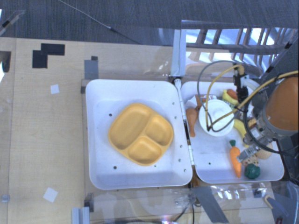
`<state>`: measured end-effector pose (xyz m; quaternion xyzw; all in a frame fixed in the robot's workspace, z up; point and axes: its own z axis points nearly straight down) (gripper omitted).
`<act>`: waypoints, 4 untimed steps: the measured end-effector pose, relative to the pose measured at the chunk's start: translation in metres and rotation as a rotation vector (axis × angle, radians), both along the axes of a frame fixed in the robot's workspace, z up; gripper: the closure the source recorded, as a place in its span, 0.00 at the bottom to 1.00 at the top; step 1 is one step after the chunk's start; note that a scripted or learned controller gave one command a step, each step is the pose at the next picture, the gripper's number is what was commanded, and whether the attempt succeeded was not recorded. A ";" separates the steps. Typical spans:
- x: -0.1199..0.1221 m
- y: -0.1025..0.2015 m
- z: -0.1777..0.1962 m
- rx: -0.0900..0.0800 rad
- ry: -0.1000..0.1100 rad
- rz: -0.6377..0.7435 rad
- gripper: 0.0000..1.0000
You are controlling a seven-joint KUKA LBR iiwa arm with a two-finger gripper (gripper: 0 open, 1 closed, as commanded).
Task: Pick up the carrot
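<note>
The carrot [235, 160] lies in the right-hand white bin [210, 169], toward its 5 o'clock corner, orange body running roughly from 12 to 6 with a small green top at the upper end. Just beside it, at its 4 o'clock, sits a dark green round vegetable [252, 171], likely a broccoli piece. At the carrot's 11 o'clock a white bowl [216, 117] rests in the middle of the bin, with a brownish-orange piece [191, 121] along the bin's left wall and yellow banana-like pieces [238, 125] near the bowl's 3 o'clock side.

The arm comes in from 3 o'clock, its orange band [285, 107] above the wrist, and the claw [248, 151] hangs low just beside the carrot's upper end, at about its 2 o'clock. Whether the claw is released or clenched I cannot tell; the parts there are small and tangled with cables. Nothing shows the carrot held, and it appears to lie flat on the bin floor.

So the step in hand looks like the approach, close to the grasp. The next move seems to call for centring over the carrot's body, a small shift toward 8 o'clock, with the grip set across its narrow width, while steering clear of the green vegetable close by.

The left bin [98, 139] holds a yellow divided plate [141, 133]; both bins sit on the table [42, 139].
</note>
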<state>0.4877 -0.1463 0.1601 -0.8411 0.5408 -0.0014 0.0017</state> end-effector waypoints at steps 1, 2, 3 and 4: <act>-0.001 0.030 -0.064 0.003 0.005 0.121 1.00; 0.006 0.102 0.026 0.003 -0.006 -0.181 1.00; -0.001 0.036 -0.040 0.000 0.004 0.396 1.00; 0.016 0.102 0.026 0.000 -0.005 0.246 1.00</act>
